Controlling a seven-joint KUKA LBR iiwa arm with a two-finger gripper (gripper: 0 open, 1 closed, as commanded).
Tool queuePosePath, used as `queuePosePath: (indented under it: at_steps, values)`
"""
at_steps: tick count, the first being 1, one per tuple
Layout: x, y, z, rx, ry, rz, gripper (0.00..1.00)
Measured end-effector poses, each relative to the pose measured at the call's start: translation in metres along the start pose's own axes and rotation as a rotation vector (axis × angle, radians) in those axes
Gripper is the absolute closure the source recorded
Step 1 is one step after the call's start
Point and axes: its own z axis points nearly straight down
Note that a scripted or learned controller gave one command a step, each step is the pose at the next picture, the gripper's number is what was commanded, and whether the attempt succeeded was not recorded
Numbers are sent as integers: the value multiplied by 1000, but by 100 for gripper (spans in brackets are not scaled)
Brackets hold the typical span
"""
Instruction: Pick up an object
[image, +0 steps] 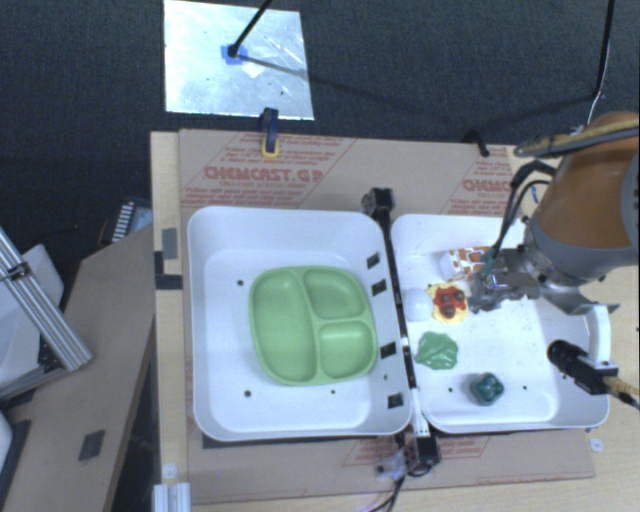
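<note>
1. The arm (585, 200) reaches in from the right, grey body with its orange band up top, and it is bent down over the right bin (525, 345), which is where all the loose pieces lie.
2. The gripper (488, 288) sits low in the far-left part of that bin. It is too dark and cluttered at the tip to read, so I cannot tell whether it is spread or pressed together, and nothing can be called held.
3. The closest candidate is a yellow-and-red item (448, 301), just left of the gripper, lying flat on the bin floor. My guess is that this is the target, since the tool hangs right beside it.
4. The second option is a white-and-orange packet (465, 262), just beyond the yellow-and-red item and also close to the gripper. The two sit so near each other that a descent could catch either one, or nudge both.
5. Nearer the camera there is a green leafy piece (437, 350) and, right of it, a dark teal lump (486, 388). Both are apart from the tool and look out of play for now.
6. The left bin (222, 300) carries a green divided plate (307, 325), lying flat in the middle, well away from the arm.
7. The pick itself looks not yet done, as every piece rests on the bin floor.
</note>
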Motion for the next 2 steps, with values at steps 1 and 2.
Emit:
queuePosePath:
  at_steps: [1,2]
  values:
    - [44,28,-7,-1,1,-1,100]
    - [97,50,7,0,1,-1,100]
